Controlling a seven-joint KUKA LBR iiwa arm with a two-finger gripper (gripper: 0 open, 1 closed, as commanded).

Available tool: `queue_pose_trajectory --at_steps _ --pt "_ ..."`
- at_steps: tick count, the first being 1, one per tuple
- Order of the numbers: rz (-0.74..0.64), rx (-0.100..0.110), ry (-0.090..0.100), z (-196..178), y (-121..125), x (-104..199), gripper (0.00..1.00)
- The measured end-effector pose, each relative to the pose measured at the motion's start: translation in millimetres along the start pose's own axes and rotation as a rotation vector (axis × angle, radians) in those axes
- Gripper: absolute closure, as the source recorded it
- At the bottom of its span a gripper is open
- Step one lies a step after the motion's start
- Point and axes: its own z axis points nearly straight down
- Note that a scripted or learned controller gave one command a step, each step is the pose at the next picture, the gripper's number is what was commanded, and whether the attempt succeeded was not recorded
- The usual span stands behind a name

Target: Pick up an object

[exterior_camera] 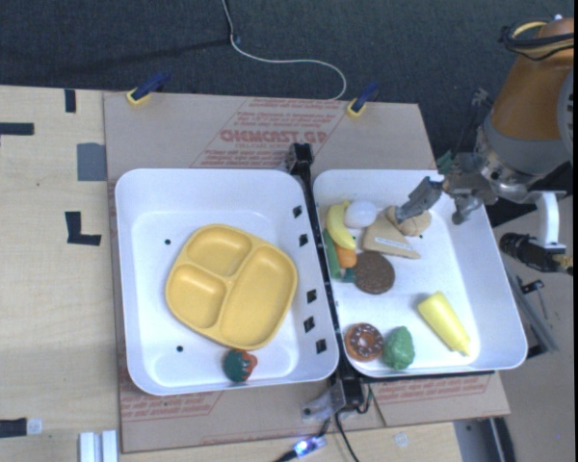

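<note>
**Desk:** Where was the arm when you looked?

**Me:** From my console I saw the arm (530, 94) reaching in from the right, its orange band up by the far corner of the right bin (491, 287). The gripper (416, 203) hung over the upper middle of that bin, just above a pale, tan lump (413, 223) at the top of the toy food pile.

**Desk:** Was it holding anything?

**Me:** I could not tell. One dark grey finger (422, 197) slanted down toward the tan lump, but I could not make out whether the jaws were apart or together, or whether the lump sat between them.

**Desk:** What else lay in that bin?

**Me:** A banana (338, 225) stood against the left wall, with a white rounded piece (362, 213) beside it and a small orange piece (347, 256) below. A cream wedge (393, 245) rested just under the tan lump, touching a brown cookie (374, 273). Nearer me were a sprinkled doughnut (364, 341) and a green piece (400, 347) side by side, and a yellow corn cob (444, 321) lay tilted near the right wall.

**Desk:** And the left bin?

**Me:** The left bin (144, 210) held a yellow divided plate (231, 285) in the middle, and a small green and red toy (238, 365) sat near its front edge.
</note>
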Motion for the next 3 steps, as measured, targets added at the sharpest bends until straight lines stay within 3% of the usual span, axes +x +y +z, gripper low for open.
queue_pose_trajectory --at_steps 1,3 --pt "-0.003 -0.013 -0.002 -7.8 2.3 0.2 0.00" --pt "-0.004 -0.008 -0.002 118.8 1.1 7.5 0.00"
